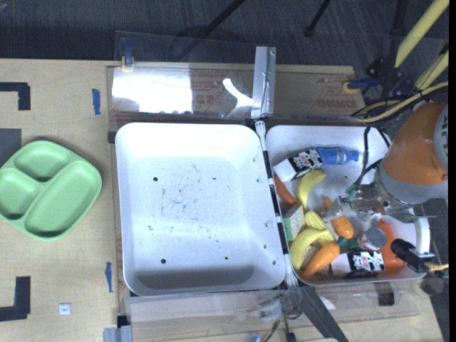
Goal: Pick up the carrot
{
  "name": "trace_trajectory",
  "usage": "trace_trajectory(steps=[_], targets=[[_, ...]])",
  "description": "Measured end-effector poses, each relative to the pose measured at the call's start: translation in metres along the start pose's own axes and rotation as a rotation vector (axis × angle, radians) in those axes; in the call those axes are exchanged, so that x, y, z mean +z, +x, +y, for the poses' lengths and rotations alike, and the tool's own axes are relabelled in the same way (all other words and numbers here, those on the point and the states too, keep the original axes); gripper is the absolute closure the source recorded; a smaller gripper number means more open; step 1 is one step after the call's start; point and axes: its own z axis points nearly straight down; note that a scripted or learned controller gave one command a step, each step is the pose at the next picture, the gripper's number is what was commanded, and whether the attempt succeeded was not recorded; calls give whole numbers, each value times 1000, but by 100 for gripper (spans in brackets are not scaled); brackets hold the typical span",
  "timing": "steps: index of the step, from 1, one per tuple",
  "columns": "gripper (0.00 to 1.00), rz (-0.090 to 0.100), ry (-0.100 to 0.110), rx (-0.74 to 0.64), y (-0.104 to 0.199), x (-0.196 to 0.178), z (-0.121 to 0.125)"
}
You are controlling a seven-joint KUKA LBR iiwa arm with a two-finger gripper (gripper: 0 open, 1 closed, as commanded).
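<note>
Pale wooden bench [57, 91], white bins [192, 191], green divided tray [47, 189], dark carpet [142, 6]

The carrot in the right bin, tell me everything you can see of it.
The carrot is an orange, tapered piece that looks like smooth toy plastic. It lies on its side near the front of the right bin, slanting from lower left to upper right. A yellow banana lies against its upper left side, and a small black and white carton sits just to its right. The gripper is above it, apart from it.
</note>
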Motion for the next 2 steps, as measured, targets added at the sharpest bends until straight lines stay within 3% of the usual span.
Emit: trace_trajectory(steps=[1, 2], targets=[[100, 0, -1, 1, 0, -10, 0], [100, 0, 2, 209, 22, -113, -6]])
